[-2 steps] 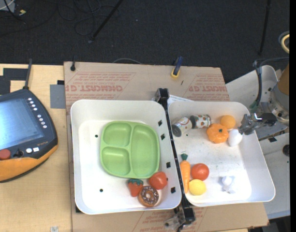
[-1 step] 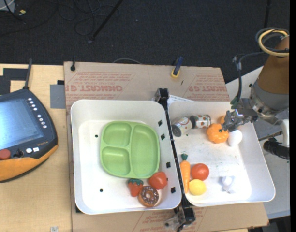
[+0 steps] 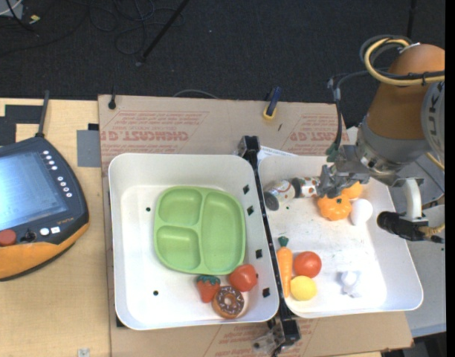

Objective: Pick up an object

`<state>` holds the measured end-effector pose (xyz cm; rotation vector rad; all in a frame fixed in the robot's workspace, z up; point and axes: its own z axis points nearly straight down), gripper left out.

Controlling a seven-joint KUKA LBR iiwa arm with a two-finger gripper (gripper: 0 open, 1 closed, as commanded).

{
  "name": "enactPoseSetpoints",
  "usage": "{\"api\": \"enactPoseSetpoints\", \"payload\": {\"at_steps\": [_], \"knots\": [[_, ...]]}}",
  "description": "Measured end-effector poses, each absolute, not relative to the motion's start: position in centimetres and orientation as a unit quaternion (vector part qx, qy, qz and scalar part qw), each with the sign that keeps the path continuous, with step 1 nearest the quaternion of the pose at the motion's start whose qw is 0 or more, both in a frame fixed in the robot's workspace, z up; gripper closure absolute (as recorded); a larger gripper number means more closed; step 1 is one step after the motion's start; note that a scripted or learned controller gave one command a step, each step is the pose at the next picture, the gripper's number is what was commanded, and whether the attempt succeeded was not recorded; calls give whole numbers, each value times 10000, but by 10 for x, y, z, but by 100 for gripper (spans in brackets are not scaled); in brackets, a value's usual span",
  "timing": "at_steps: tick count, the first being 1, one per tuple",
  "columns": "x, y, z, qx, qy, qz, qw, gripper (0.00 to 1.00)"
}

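Arm reaches in from the right. Hand point(image 3: 336, 187) sits low in the right bin point(image 3: 395, 288), directly over an orange pumpkin-like toy point(image 3: 336, 206) near the bin's far side; whether its fingers are spread or pinching, I cannot tell. A white egg point(image 3: 360, 212) lies just beside the orange toy. Nearer in the same bin: carrot point(image 3: 285, 267), red tomato point(image 3: 307, 263), yellow lemon point(image 3: 302, 288). Left bin point(image 3: 131, 199) holds a green divided plate point(image 3: 198, 229), strawberry point(image 3: 207, 288), doughnut point(image 3: 230, 302), and a second tomato point(image 3: 243, 277).
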<state>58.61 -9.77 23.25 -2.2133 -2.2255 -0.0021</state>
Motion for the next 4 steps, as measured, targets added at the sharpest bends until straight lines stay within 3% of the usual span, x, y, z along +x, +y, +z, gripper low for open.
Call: {"api": "enactPoseSetpoints", "payload": {"at_steps": [2,3,4], "knots": [[589,-3,224,-7059,-7083,6,23,100],[602,42,216,-7063,-7079,7,9,100],[612,76,238,-7064,-7079,0,7,100]]}}
